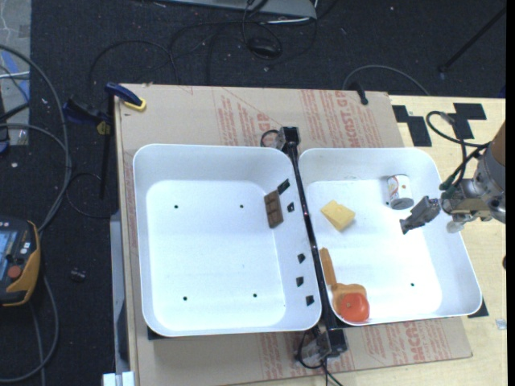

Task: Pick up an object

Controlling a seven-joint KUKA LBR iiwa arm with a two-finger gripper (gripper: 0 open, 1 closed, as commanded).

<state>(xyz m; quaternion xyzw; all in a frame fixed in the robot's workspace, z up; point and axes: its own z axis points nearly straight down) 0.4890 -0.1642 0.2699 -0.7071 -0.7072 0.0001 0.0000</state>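
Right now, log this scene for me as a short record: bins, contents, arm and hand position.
bench: cardboard-topped, bearing two white bins side by side
left bin: one brown block near its right wall
right bin: yellow sponge-like block upper left; small white can on its side near the top; red ball on a wooden-handled tool at the lower left corner
arm: enters from the right edge
hand: over the right bin's right half, below the can, holding nothing visible
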